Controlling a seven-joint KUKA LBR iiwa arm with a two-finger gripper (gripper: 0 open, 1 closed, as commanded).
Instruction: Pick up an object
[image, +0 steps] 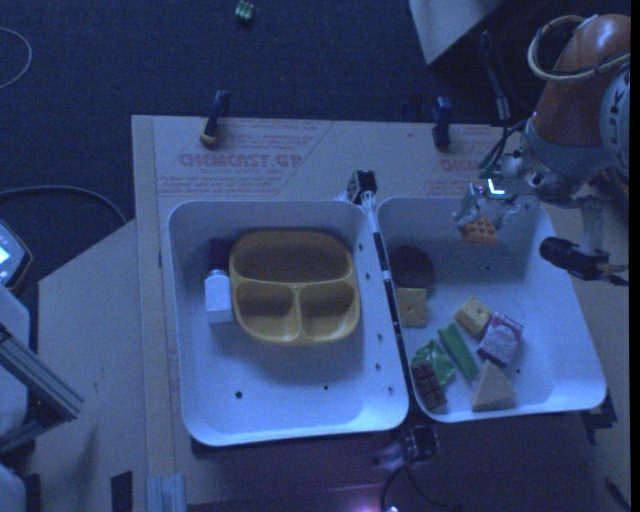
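Observation:
My gripper (487, 218) hangs over the far part of the right bin (560, 300). A small orange waffle-like piece (480, 233) sits between its fingertips, lifted off the bin floor. The gripper is shut on it. Lower in the same bin lie a dark round disc (411, 267), a yellow cheese block (412, 306), a small yellow block (472, 317), a green stick (460, 350), a pink and white carton (499, 340), a green packet (432, 357), a chocolate bar (430, 385) and a pale wedge (491, 388).
The left bin (290, 400) holds a yellow divided plate (295, 285) and a white bottle (218, 296) at its left side. A ridge (385, 290) separates the two bins. The arm's grey and orange body (580, 100) fills the upper right. The scene is dim.

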